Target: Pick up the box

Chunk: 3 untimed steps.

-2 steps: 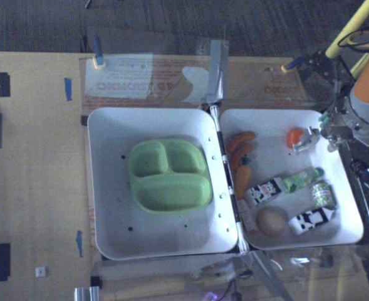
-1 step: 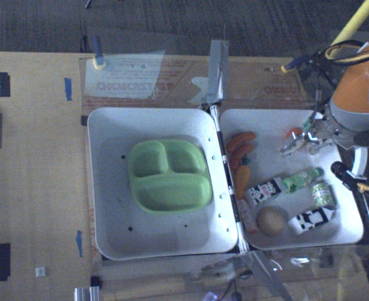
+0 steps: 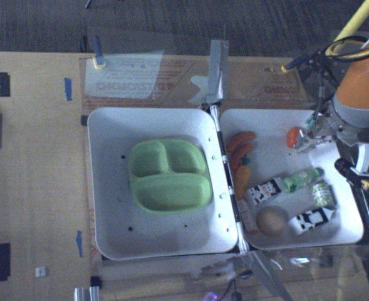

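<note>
Gripper (image 3: 314, 137) is hovering near right bin's (image 3: 278, 119) far right corner beside a tomato (image 3: 293, 137); I can't tell finger state. Cow-print boxes (image 3: 264, 192) (image 3: 312, 220) are lying near its front edge, untouched.

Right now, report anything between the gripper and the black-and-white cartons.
A green plastic bottle and a small green can lie between the gripper and the front black-and-white carton. The left black-and-white carton has a clear line, with the bottle's end beside it.
</note>
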Motion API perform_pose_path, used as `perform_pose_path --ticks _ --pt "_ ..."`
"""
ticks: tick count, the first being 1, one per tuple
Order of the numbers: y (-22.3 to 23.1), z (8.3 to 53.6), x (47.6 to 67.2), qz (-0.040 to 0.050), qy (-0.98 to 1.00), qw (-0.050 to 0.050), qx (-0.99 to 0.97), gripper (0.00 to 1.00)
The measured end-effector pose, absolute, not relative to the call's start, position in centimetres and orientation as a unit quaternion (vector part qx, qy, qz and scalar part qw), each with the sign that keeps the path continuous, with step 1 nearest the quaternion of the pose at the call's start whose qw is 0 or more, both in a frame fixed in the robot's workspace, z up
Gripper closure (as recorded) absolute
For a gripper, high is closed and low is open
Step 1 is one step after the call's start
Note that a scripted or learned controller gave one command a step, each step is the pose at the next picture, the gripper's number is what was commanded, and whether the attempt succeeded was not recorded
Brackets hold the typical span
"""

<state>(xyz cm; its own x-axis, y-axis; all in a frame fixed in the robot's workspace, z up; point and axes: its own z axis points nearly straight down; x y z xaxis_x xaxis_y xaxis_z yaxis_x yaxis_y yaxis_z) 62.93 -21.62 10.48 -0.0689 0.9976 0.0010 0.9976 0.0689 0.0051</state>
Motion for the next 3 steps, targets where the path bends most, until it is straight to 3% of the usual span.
perform_pose_path --ticks 1,2,3 --pt "-21.4 10.5 63.0 0.0032 0.732 -0.001 0.682 0.00" --pt "-21.0 8.8 66.9 0.0026 0.743 -0.013 0.670 0.00" --pt "-18.4 8.6 65.6 0.0003 0.717 0.000 0.697 0.00"
